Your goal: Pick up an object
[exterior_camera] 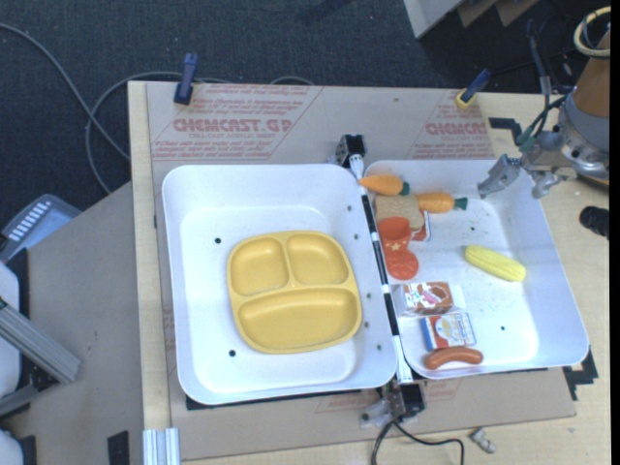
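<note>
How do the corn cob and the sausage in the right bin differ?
The corn cob is yellow; the sausage is reddish brown. The corn cob lies tilted near the bin's middle, apart from other items, while the sausage lies almost level at the near edge, just below a small packet. The corn cob looks thicker. Both are elongated toy foods in the right bin.

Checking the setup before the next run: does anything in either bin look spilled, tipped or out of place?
Nothing stands out. The yellow divided plate lies flat in the left bin. The toy foods, among them the corn cob and the sausage, lie loose inside the right bin, most crowded along its left side.
</note>
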`<move>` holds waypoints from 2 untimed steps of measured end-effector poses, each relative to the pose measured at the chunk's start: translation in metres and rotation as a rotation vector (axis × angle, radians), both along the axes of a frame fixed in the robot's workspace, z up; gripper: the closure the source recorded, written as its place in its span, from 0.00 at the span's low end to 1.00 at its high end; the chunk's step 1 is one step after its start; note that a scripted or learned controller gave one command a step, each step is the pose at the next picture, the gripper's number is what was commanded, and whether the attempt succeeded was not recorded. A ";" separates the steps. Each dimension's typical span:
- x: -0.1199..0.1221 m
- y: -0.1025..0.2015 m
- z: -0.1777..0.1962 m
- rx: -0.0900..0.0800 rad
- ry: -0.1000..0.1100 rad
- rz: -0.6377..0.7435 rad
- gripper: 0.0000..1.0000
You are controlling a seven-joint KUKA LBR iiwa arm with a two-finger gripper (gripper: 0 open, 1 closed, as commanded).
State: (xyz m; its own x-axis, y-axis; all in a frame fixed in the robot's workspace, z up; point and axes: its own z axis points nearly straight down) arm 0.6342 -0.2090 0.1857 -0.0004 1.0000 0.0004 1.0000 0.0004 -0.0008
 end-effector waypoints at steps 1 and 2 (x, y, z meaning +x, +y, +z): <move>0.034 0.110 -0.080 0.000 -0.004 0.001 0.00; 0.037 0.108 -0.064 -0.007 -0.017 0.002 1.00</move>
State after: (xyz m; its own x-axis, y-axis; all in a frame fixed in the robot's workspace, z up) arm 0.6713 -0.1009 0.1213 -0.0025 1.0000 -0.0065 0.9999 0.0026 0.0164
